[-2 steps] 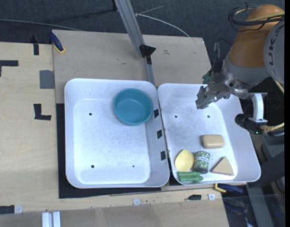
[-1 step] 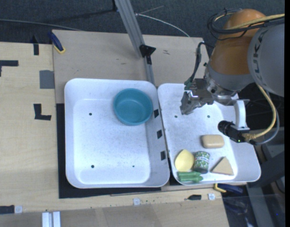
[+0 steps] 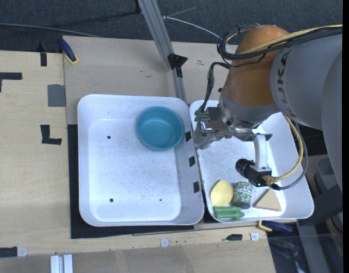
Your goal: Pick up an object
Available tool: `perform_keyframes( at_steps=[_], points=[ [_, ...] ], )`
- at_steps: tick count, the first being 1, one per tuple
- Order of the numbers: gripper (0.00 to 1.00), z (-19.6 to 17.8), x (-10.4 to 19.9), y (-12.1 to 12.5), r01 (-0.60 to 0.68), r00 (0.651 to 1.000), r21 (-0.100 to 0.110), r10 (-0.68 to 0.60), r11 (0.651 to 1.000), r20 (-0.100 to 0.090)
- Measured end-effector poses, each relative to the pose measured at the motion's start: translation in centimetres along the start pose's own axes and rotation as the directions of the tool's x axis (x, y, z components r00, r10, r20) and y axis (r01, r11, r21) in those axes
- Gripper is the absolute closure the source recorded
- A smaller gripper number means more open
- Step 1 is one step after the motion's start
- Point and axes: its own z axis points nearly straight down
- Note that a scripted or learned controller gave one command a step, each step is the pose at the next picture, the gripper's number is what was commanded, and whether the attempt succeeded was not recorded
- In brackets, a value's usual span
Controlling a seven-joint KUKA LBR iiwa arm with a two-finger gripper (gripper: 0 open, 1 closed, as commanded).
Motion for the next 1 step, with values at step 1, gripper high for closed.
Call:
perform_keyframes(
  at_steps=[1],
  points=[
    [1.0,-0.16,5.26,-1.45,0.001,1.0,-0.001,-0.001,1.0,0.0]
  ],
)
